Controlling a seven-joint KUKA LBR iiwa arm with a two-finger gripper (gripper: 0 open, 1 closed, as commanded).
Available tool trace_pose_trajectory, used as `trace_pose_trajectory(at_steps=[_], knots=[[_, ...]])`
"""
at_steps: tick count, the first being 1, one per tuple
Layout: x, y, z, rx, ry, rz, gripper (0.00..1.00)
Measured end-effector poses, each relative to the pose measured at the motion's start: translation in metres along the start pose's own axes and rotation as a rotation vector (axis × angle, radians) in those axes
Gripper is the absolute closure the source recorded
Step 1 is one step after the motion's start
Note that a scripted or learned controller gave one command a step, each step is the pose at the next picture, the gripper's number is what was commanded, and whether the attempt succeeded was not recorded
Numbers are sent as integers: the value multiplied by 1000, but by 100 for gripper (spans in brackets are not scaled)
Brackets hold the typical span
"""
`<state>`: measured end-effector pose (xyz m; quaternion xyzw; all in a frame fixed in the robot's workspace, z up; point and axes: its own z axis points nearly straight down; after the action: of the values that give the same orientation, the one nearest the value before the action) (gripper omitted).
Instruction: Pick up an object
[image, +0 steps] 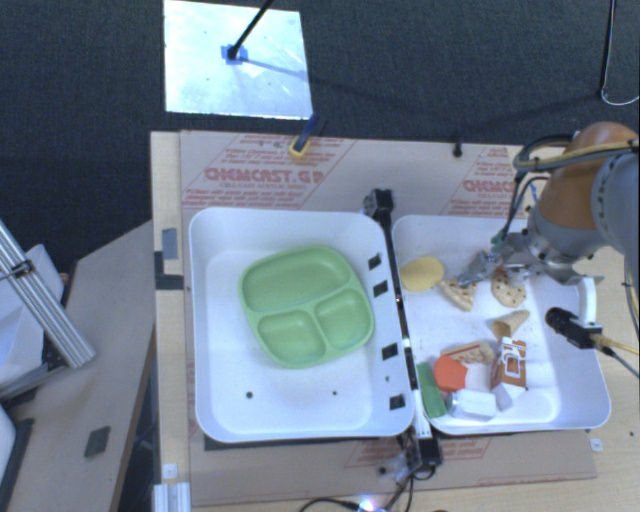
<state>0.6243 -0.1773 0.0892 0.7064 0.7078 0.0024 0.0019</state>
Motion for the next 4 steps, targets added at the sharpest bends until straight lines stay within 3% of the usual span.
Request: trace_pose_trajectory(at_steps=[1,2,3,4], knots=[[-1,5,-16,-17,-5,-1,100],[3,3,-63,0,-2,-3,100],[5,8,-128,-4,-3,-5,100],[5,9,-136,2,-2,-4,100]])
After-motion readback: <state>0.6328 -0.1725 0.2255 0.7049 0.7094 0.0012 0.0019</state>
